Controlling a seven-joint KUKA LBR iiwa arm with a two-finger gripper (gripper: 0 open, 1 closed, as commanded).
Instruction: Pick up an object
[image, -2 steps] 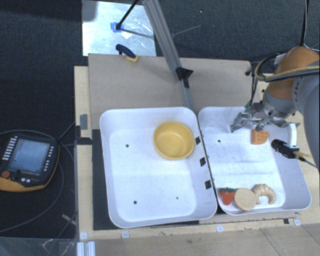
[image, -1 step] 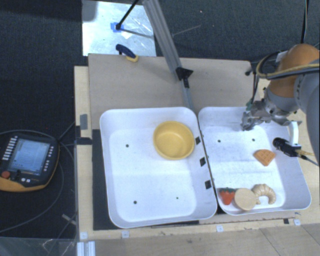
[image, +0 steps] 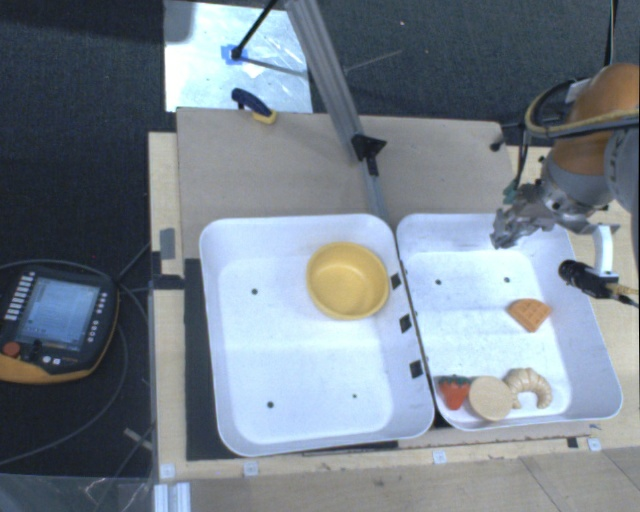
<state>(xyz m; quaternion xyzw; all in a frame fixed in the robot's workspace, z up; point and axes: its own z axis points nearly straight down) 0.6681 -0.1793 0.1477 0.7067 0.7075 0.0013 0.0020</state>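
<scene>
Grey two-finger gripper hovers at the upper right of the frame, over the right white bin's top edge; whether it's open, I cannot tell. The orange wedge-shaped toy lies below it, well apart.

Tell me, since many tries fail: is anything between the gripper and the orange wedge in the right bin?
Nothing visible. The gripper hovers over the right bin's far end, and bare white floor lies between it and the orange wedge.
</scene>
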